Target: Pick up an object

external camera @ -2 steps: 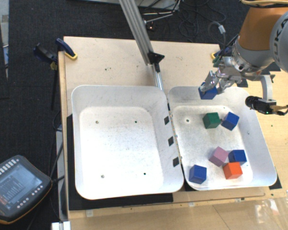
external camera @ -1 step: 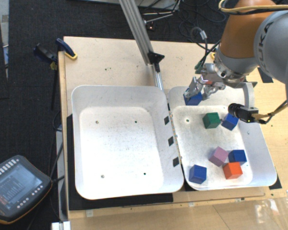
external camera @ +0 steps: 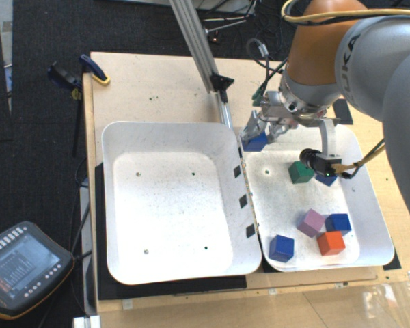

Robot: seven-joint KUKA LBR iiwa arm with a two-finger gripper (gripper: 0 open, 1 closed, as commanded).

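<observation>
My gripper (external camera: 258, 132) hangs over the far left corner of the right bin (external camera: 369, 248), shut on a small blue block (external camera: 255, 142) that sits between its fingers, lifted above the bin floor. Loose in the right bin lie a green block (external camera: 301, 173), a dark blue block (external camera: 326, 178) beside it, a purple block (external camera: 312, 222), a blue block (external camera: 338, 222), an orange-red block (external camera: 331, 242) and another blue block (external camera: 281, 247) near the front.
The left bin (external camera: 123, 142) lies beside the right one, their rims meeting at the middle. A slanted metal rod (external camera: 195, 36) runs down to the bins' far junction. A teach pendant (external camera: 20, 268) lies at the lower left.
</observation>
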